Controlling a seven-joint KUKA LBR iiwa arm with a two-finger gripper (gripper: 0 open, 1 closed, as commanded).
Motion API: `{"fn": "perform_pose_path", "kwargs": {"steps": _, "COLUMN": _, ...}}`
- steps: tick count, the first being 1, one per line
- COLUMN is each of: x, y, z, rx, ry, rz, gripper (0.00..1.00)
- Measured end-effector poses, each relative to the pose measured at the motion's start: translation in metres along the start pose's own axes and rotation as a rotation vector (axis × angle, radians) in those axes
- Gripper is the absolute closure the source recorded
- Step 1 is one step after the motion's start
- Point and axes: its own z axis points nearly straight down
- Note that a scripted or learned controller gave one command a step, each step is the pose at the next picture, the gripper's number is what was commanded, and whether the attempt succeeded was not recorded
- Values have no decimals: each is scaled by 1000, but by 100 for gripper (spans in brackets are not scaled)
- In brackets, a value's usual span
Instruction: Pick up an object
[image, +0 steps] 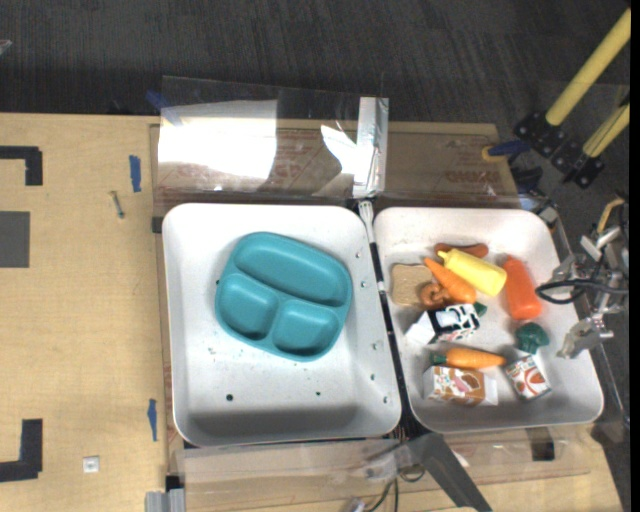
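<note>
The right bin (570, 400) holds several toy foods in a loose pile. A yellow squeeze bottle (472, 268) lies across an orange carrot (452, 283), with a tan bread slice (404, 282) and a pretzel (433, 296) to their left. An orange-red piece (520, 288) lies near the right wall. Below sit a black-and-white cow-patterned item (455, 320), a small green piece (531, 337), a second carrot (472, 357), a printed carton (458, 385) and a small can (527, 377). The left bin (200, 400) holds a teal divided plate (283, 295).
Black cables and a metal bracket (585, 300) hang over the right bin's right wall. Yellow poles with black clamps (575, 90) stand at the top right. A clear plastic sheet (270, 150) lies behind the bins. Wooden bench (70, 330) extends left.
</note>
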Motion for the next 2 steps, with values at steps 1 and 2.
{"fn": "perform_pose_path", "kwargs": {"steps": 1, "x": 28, "y": 3, "z": 112, "rx": -2, "ry": 8, "rz": 83, "gripper": 0}}
{"fn": "perform_pose_path", "kwargs": {"steps": 2, "x": 26, "y": 38, "z": 131, "rx": -2, "ry": 3, "rz": -156, "gripper": 0}}
